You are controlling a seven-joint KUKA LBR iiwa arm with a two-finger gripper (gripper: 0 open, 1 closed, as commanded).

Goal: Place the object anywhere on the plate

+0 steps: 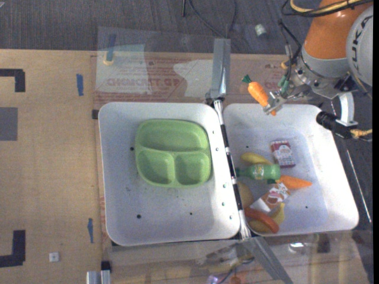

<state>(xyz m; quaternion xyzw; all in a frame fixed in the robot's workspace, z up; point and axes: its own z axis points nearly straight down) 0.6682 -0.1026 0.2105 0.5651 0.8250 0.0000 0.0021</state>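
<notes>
A small orange toy carrot [257, 92] with a green top hangs over the back rim of the right bin [331, 176]. My gripper [273, 105] reaches in from the upper right, and its fingers look shut on the carrot's lower end. The green three-compartment plate [173, 152] lies in the left bin [118, 206], well to the left of and below the gripper, with nothing on it.
The right bin holds a red box [283, 152], a yellow piece [254, 158], a green bottle [260, 171], another orange carrot [295, 183], a white-and-red packet [269, 199] and an orange ring [263, 221]. A metal divider [220, 76] runs between the bins.
</notes>
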